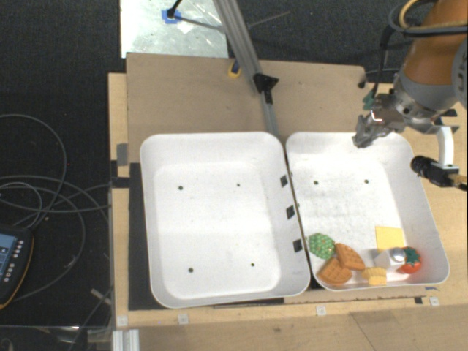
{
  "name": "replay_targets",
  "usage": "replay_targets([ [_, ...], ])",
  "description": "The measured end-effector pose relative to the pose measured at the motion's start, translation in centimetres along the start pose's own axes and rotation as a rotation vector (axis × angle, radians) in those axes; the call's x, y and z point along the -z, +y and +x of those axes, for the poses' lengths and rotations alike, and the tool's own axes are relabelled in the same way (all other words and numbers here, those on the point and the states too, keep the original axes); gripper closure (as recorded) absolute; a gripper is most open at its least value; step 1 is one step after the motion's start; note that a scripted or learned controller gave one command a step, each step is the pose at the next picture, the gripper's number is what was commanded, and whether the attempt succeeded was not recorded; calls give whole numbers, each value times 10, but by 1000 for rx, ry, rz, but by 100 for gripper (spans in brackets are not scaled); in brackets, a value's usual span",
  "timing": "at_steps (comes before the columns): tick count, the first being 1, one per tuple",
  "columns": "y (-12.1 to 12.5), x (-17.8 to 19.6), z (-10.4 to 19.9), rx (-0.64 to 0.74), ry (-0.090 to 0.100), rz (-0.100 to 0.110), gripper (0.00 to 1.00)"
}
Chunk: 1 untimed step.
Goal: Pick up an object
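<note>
Right bin (409, 168); toys (349, 259) near front, well apart from end effector (363, 139); grip unclear

A: What's sitting around the bins?
B: Pole (241, 35) is slanting across the board (183, 93), clamp (265, 83) gripping it. Cables (44, 189) are lying looped on the dark floor at left, pendant (11, 258) resting beside them. Blue tape (172, 16) is sticking to the shiny sheet (157, 20) up top.

Arm (431, 50) hangs over right bin (344, 189)'s far edge; small toys (358, 258) cluster at its near corner.
</note>
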<state>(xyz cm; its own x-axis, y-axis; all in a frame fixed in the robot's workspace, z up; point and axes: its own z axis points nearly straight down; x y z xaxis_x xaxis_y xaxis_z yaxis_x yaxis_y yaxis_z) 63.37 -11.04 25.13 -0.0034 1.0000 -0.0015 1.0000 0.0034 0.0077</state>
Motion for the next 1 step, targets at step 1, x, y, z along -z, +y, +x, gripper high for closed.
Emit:
replay_targets([
  [1, 1, 20, 0, 2, 1, 3, 100],
])
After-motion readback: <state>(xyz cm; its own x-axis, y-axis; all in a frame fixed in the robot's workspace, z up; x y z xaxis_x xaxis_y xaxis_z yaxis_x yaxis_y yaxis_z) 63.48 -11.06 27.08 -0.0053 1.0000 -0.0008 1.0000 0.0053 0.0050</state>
